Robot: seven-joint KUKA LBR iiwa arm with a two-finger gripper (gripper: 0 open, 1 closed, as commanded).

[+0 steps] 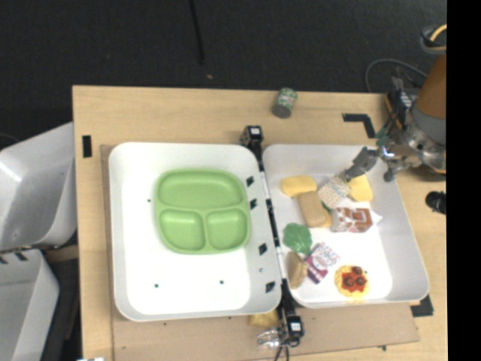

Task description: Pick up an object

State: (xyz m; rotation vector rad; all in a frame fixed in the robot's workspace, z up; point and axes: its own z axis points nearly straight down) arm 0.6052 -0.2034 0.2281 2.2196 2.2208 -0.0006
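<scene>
Camera view: gripper (353,169) over yellow block (361,187), axis unclear.

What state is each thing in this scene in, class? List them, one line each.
Claw: low over the right bin's far side, beside a yellow piece.
Green tray: upright in the left bin, its three compartments bare.
Right bin: holds the scattered toy food.
Small can: standing on the bench, outside both bins.
</scene>
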